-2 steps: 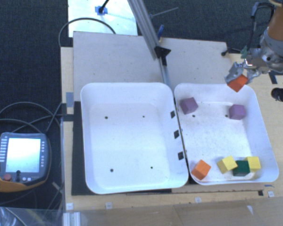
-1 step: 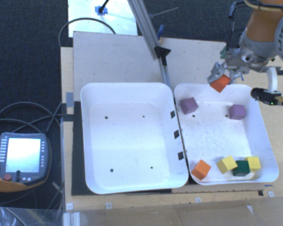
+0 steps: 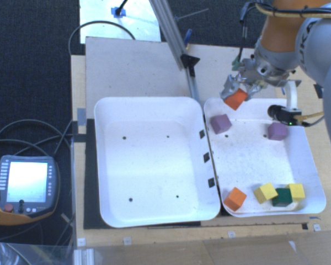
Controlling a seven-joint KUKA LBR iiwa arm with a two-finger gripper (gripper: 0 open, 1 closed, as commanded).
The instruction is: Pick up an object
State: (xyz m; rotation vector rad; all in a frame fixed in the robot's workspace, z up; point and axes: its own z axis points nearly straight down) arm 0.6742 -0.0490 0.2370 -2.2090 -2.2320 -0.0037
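Observation:
My gripper [image 3: 235, 94] hangs above the far left corner of the right bin [image 3: 314, 173], shut on an orange block [image 3: 235, 100] that is lifted off the floor. Below it in the right bin lie a purple block [image 3: 220, 123] near the left wall and a second purple block [image 3: 277, 131] toward the right. Along the near edge sit another orange block [image 3: 235, 198], a yellow block [image 3: 265, 192], a green block [image 3: 283, 197] and a second yellow block [image 3: 297, 191].
The left bin [image 3: 105, 148] stands beside the right one, with small black clips [image 3: 206, 157] on the shared wall. A slanted metal pole [image 3: 171, 24] rises behind the bins. A teach pendant [image 3: 23, 188] lies on the floor at left.

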